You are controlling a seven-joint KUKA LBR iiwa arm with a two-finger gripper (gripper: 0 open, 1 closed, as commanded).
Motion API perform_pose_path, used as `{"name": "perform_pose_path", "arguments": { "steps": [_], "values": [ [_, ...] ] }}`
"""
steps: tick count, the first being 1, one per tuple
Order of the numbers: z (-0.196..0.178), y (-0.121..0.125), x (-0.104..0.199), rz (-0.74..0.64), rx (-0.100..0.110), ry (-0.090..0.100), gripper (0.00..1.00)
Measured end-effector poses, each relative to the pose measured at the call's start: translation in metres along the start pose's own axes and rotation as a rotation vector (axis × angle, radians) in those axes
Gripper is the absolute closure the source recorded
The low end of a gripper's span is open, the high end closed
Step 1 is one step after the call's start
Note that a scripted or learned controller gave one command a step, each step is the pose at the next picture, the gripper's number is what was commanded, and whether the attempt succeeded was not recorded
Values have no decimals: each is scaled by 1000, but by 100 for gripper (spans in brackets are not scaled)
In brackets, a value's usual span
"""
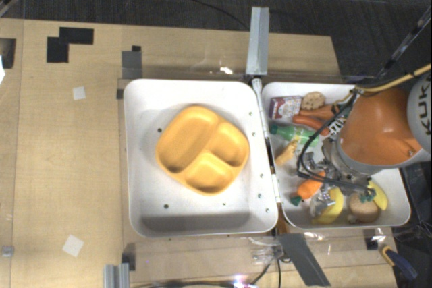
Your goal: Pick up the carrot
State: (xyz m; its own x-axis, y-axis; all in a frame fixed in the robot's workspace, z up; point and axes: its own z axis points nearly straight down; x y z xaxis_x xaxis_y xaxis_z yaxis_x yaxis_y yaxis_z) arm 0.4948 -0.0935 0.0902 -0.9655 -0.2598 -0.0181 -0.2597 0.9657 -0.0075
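Food pieces crowd the near end of the right bin [403, 211]: a yellow fruit-shaped piece [327, 210], a brown rounded piece [363, 211] beside it, and a yellow banana-like piece [380, 197] near the bin's right wall. Just beyond them lies the carrot [308, 189], a short orange body with a green end pointing toward the near-left corner of that bin. The gripper [329, 179] hangs just beside the carrot's right end, under the arm's broad orange band [378, 128], amid dark cables; whether it is open or closed cannot be told, and the carrot is not seen clamped in it. Farther in, a small yellow piece [285, 154] sits against the left wall, then a green bottle-like item [291, 133] and an elongated orange-red piece [313, 121] partly hidden by the arm. At the far end lie a printed packet [285, 106] and a round cookie [312, 101]. The left bin [138, 158] holds a yellow divided plate [202, 148] near its middle. Beyond the bins a grey post [258, 37] stands at their shared edge, and a thin cable [202, 0] trails over dark floor.
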Motion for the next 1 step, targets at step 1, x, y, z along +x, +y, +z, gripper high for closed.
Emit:
{"name": "perform_pose_path", "arguments": {
  "steps": [1],
  "values": [
    [-11, 1, -2, -5, 0, -1, 100]
  ]
}}
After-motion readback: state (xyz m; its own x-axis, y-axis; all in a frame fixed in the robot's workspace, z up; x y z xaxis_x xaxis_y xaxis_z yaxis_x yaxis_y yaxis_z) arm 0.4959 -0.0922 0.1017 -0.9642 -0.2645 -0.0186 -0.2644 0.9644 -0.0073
